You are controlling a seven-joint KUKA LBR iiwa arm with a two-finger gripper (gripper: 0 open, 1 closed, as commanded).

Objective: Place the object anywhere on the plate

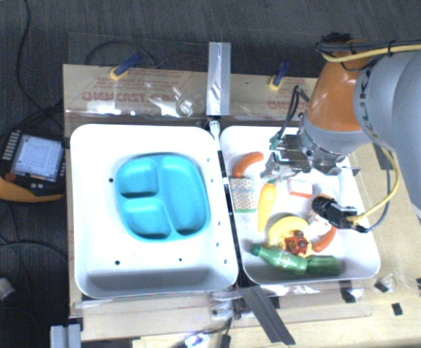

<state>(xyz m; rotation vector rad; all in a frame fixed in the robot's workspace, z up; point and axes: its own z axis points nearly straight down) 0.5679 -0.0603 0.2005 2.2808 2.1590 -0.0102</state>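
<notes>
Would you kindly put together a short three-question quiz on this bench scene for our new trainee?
1. True or false: the blue plate lies in the left bin.
2. Which item lies nearest the front wall of the right bin? A) orange sausage B) green bottle C) yellow banana
3. Fill in: the plate has ___ compartments.

Key
1. True.
2. B: the green bottle lies along the front, the sausage sits near the back.
3. Three, none with any object in it; the hand is over the right bin.
</notes>
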